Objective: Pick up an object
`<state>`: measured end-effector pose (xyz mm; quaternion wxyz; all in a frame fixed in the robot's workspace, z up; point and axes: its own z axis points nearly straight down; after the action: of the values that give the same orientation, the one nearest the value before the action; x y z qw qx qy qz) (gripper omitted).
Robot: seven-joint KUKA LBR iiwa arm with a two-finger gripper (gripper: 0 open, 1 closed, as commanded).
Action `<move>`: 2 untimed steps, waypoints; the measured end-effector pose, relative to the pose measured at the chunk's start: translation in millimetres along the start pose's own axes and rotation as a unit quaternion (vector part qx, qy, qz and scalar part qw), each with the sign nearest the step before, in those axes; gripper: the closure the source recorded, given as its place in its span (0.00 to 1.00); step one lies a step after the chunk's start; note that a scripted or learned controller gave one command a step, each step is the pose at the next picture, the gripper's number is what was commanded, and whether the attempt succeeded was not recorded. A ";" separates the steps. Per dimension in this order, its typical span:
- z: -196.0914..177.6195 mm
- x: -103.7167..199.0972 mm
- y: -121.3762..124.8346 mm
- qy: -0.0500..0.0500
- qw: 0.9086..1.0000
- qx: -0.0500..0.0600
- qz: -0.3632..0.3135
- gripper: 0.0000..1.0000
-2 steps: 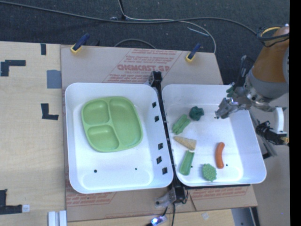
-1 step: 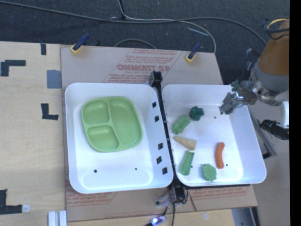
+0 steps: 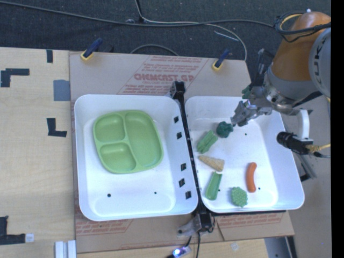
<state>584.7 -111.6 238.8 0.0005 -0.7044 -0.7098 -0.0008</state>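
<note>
The right bin (image 3: 279,144) holds several toy foods. There is a dark green lump (image 3: 224,128), a light green ridged piece (image 3: 207,141) and a tan wedge (image 3: 211,162). Nearer the front lie a green stick (image 3: 213,186), a bumpy green piece (image 3: 238,196) and an orange-red sausage (image 3: 251,176). My gripper (image 3: 239,117) hangs over the bin's back half, tilted down to the left. Its tip is just above and to the right of the dark green lump, close to it or touching it; I cannot tell which.
The left bin (image 3: 86,187) holds a light green divided plate (image 3: 128,141). A black divider with clips (image 3: 185,144) runs between the bins. A black fitting (image 3: 290,140) juts over the right bin's right rim. Clamps (image 3: 91,48) hold the cardboard base at the back.
</note>
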 end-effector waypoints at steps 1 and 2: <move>-7.0 53.8 7.6 0.000 1.000 0.000 0.000 1.00; 4.9 107.3 23.5 0.000 1.000 0.001 0.001 1.00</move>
<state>607.4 -4.1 234.1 0.0010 -0.7048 -0.7094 0.0004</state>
